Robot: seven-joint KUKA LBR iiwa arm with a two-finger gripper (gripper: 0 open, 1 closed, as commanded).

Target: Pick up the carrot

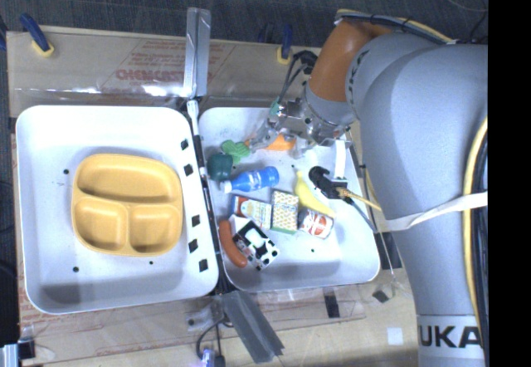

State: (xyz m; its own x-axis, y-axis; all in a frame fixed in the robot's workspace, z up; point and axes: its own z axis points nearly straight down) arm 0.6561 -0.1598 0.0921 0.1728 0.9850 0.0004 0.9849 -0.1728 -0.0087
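Orange carrot [282, 142] under gripper [278, 131], green toy [235, 150] and blue bottle [255, 180] beside.

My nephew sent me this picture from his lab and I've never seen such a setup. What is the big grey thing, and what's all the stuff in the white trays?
The big grey machine with an orange band is a robot arm, seen by one camera above the bench. Its two-finger gripper is down in the right white bin, right at a small orange carrot; whether it grips it is unclear. That bin also holds toy groceries: a blue bottle, a yellow banana, a red sausage. The left white bin holds a yellow divided plate.
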